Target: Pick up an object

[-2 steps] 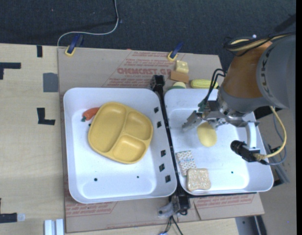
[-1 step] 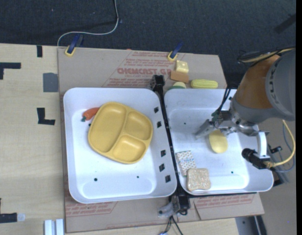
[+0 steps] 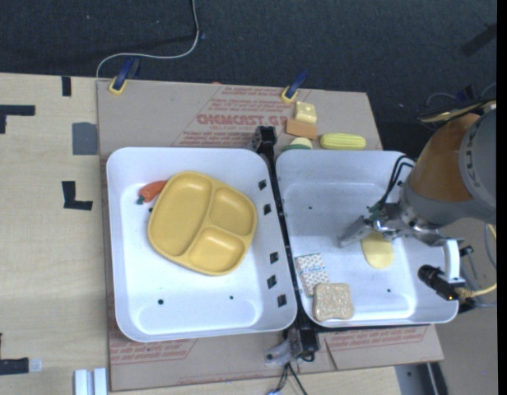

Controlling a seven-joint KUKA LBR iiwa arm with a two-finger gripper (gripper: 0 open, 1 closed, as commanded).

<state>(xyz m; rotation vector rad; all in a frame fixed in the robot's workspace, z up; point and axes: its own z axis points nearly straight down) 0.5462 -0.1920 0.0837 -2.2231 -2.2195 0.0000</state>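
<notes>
Toward the lower right of the frame, in the right-hand shallow white plastic bin [image 3: 319,171], lie a square tan cracker-like block [image 3: 333,301] and a small pale patterned packet [image 3: 310,265]. Just above and to their right sits the rounded pale-yellow lemon-like object [image 3: 379,253], touching the underside of the grey two-finger gripper [image 3: 365,230]. The gripper's fingers seem spread, one reaching left; the object lies just below-right of them, ungrasped. Farther left, a yellow compartmented plastic plate [image 3: 203,222] fills the other bin.

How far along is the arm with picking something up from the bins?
Done: the gripper has reached into the right bin, beside a pale yellow lemon-like object. In hand: nothing visibly lifted. Left: gripping and raising an object; the cracker and patterned packet lie untouched nearby.
</notes>
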